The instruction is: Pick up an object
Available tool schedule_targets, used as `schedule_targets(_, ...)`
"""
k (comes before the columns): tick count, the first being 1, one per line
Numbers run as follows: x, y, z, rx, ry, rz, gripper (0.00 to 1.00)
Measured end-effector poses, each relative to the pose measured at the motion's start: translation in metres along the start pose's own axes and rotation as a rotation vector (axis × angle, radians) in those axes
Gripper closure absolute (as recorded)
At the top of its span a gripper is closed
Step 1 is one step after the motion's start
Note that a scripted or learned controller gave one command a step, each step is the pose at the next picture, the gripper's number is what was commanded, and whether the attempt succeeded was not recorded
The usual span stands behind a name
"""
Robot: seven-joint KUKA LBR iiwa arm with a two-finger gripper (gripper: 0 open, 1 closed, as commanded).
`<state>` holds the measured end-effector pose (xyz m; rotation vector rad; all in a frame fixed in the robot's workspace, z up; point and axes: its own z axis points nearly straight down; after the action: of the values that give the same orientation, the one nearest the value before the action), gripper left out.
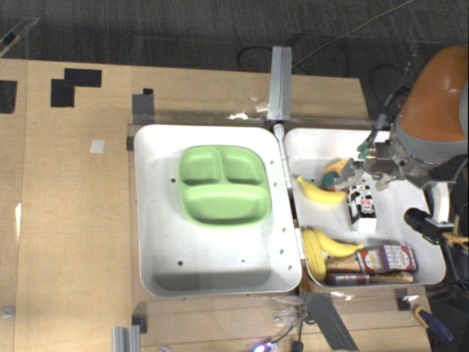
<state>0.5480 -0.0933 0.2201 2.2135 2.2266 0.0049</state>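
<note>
Bananas [320, 191] and boxes [370, 260] crowd right bin [293, 149] lower edge; left bin [157, 196] holds green tray [223, 184]. Gripper [360, 196] hangs mid right bin, jaw state unclear.

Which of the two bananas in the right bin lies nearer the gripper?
The upper banana, beside the gripper near the bin's middle. The other banana lies lower, toward the front wall, next to the corn cob.

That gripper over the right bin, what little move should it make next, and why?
Probably a short drop straight down. The gripper hangs over the right bin, just beside a banana, with nothing visibly between its fingers. Another banana, corn and a box lie nearer the front, so the closest pick seems to be directly below.
</note>
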Motion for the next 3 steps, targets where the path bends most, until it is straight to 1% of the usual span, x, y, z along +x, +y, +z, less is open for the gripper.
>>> schedule_targets(1, 0.005, 0.029, 0.123, -0.001, -0.001, -0.220, 0.00)
schedule_targets(2, 0.005, 0.001, 0.129, -0.017, -0.001, -0.019, 0.00)
schedule_targets(3, 0.002, 0.066, 0.130, -0.011, -0.002, -0.067, 0.00)
